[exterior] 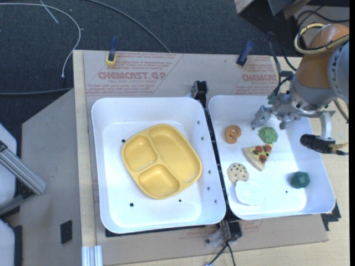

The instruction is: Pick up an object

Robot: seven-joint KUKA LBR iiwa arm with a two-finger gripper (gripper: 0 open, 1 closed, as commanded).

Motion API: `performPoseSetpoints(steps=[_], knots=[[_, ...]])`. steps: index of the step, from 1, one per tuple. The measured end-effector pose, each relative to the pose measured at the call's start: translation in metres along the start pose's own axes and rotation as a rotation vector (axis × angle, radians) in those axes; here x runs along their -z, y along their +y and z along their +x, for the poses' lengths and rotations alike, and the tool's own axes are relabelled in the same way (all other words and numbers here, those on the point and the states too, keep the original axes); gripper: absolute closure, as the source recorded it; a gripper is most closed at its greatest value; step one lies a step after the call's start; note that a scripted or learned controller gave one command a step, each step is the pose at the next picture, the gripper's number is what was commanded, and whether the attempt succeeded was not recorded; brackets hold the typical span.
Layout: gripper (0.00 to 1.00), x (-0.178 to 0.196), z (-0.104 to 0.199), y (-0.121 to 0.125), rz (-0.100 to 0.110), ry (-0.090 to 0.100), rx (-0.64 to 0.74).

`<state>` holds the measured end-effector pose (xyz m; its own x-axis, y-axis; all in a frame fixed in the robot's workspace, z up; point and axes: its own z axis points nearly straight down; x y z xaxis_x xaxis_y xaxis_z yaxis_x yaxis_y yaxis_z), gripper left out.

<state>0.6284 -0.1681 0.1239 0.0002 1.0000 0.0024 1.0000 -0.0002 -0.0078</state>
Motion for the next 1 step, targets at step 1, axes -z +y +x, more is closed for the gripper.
performPoseSetpoints(steps=[1], knots=[[0.0, -0.0384, 0.0002, 0.0015, -0.009, -0.003, 0.001]])
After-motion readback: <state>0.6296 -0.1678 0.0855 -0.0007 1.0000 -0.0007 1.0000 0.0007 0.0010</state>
